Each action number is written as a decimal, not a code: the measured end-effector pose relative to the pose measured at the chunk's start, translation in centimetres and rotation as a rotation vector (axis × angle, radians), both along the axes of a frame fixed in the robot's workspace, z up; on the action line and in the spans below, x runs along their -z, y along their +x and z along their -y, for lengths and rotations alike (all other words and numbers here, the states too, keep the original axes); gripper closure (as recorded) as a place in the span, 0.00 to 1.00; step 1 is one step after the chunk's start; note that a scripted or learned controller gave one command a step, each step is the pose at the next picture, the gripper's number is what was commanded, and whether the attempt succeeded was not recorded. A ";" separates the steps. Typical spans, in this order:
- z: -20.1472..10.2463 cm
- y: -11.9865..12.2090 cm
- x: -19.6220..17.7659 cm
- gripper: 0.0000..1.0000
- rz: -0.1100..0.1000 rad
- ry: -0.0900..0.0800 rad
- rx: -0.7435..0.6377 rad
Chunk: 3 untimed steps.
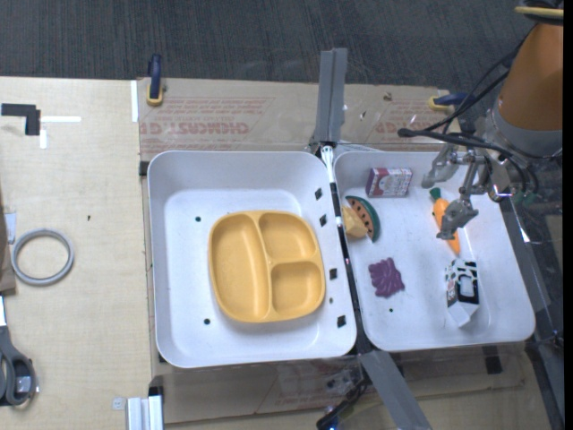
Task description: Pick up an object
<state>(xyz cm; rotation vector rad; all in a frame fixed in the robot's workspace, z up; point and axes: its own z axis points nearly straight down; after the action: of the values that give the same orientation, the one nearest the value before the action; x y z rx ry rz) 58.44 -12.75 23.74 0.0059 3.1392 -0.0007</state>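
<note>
From above, the surface (72, 150) carries 2 white bins side by side. The left bin (170, 267) holds a yellow divided plate (266, 265) with 3 compartments. The right bin (501, 316) holds 5 things: a small pink-and-white carton (389, 182) at 11 o'clock, a watermelon-slice toy (360, 218) at 9 o'clock against the dividing wall, a purple grape cluster (386, 277) toward 7 o'clock, a black-and-white carton (463, 289) at 5 o'clock, and an orange carrot-like toy (444, 220) at 2 o'clock. The arm comes in from 3 o'clock, its orange band at the upper right corner. The end effector (457, 211) sits directly over the orange toy, one metal finger overlapping it; whether it is released or clenched I cannot tell. On the surface at 9 o'clock lies a grey tape ring (40, 256).
</note>
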 end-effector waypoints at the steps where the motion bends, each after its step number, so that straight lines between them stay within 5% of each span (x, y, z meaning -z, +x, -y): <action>1: 9.5 3.9 4.8 0.00 0.001 0.000 0.075; 2: 9.4 5.1 10.1 0.00 0.001 0.000 0.434; 3: 9.4 5.1 10.1 0.00 0.001 0.000 0.434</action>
<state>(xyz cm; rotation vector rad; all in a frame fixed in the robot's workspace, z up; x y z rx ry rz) 63.51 -22.15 13.67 0.6817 3.0635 -0.0011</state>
